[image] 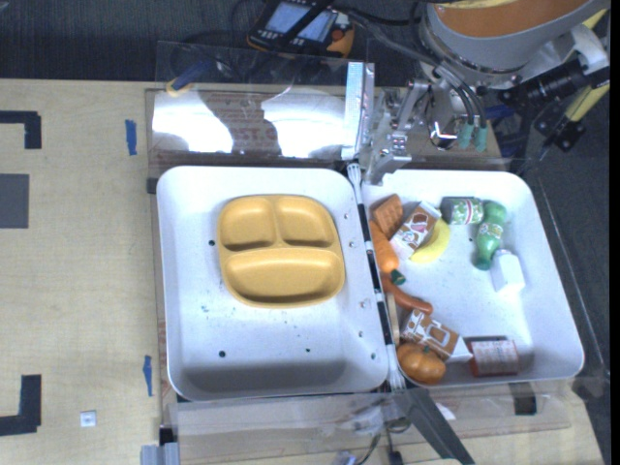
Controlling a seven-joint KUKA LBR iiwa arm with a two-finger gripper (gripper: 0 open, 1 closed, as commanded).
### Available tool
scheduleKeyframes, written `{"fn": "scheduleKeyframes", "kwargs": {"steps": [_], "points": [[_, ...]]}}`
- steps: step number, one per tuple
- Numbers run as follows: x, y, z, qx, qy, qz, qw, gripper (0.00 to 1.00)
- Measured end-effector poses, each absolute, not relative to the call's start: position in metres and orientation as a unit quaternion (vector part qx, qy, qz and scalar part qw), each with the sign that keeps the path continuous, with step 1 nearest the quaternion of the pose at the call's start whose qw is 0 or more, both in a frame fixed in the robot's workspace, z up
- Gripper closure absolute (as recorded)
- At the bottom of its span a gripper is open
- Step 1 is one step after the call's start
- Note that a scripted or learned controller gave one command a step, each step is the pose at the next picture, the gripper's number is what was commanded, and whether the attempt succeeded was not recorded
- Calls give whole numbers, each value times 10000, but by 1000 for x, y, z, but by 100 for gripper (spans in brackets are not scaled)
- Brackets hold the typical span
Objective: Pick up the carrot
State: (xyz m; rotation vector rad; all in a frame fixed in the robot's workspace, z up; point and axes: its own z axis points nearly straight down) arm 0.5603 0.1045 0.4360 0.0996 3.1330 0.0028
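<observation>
A yellow divided tray (281, 250) lies in a white bin (184, 289); the carrot (387, 258) is orange.

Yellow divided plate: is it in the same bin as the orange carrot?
No: the yellow divided plate sits in the left white bin, while the orange carrot lies in the right white bin.

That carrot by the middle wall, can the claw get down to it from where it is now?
Probably, but it looks awkward. Nothing lies on the carrot, yet it hugs the right bin's inner wall, with packets pressed against it. The claw hovers at the bin's far edge.
</observation>
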Motion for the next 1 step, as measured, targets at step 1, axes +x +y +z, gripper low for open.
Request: {"fn": "scheduleKeyframes", "kwargs": {"steps": [1], "points": [[577, 122, 434, 1004, 9949, 15, 45, 100]]}}
